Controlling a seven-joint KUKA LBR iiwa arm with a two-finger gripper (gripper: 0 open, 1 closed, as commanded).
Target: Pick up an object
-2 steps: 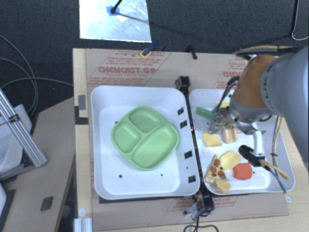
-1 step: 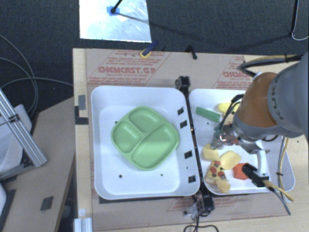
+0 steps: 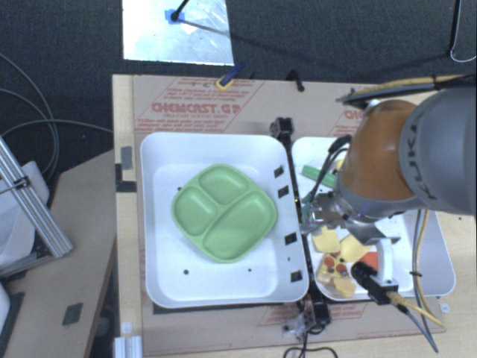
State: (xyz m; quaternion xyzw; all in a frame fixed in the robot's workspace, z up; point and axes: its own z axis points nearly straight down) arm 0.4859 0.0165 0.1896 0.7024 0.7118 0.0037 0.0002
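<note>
Camera view: arm reaches in from the right, hanging low over the right bin. Gripper sits under the wrist; can't tell its state.

Right bin holds a small pile near its left-front corner: pale yellow pieces, an orange piece, a green item further back. They look like light, stiff plastic toy food, probably a bit slippery; best pinched across the narrow side.

The green item's long axis runs diagonally, back-left to front-right. Left bin holds a green divided plate, lying flat.
</note>
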